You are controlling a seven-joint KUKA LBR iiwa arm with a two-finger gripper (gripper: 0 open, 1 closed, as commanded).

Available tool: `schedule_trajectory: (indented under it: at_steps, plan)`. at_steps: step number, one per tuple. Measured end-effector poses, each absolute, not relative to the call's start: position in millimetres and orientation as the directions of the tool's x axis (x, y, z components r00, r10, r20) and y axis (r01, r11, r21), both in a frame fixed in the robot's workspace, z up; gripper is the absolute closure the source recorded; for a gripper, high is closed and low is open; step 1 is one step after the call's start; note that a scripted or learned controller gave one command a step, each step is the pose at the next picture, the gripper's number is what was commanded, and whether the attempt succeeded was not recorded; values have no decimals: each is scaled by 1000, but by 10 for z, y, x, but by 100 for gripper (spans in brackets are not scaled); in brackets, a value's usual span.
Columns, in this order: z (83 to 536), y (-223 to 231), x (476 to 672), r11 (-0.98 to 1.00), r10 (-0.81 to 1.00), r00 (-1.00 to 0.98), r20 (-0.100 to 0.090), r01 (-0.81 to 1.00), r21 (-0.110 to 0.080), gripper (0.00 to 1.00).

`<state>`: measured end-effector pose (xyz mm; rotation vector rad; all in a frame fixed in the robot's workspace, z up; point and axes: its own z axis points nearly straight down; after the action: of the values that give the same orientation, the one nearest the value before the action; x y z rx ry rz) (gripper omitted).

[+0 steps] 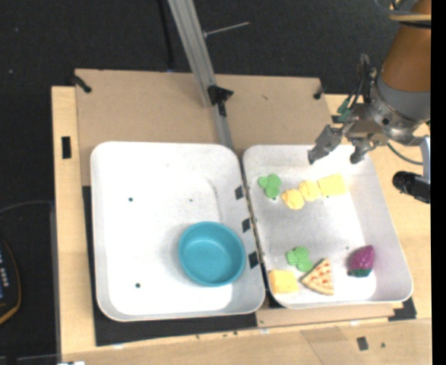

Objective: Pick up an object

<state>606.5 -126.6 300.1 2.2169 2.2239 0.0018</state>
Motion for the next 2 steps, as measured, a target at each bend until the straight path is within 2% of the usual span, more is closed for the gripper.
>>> schedule_trajectory:
  at_steps: [1, 2]
  plan:
    - [3001, -1264, 6065, 3, 1000, -3, 1, 1000, 2, 0]
    - [2605, -1285, 6051, -1, 1000, 1, -2, 1000, 1, 0]
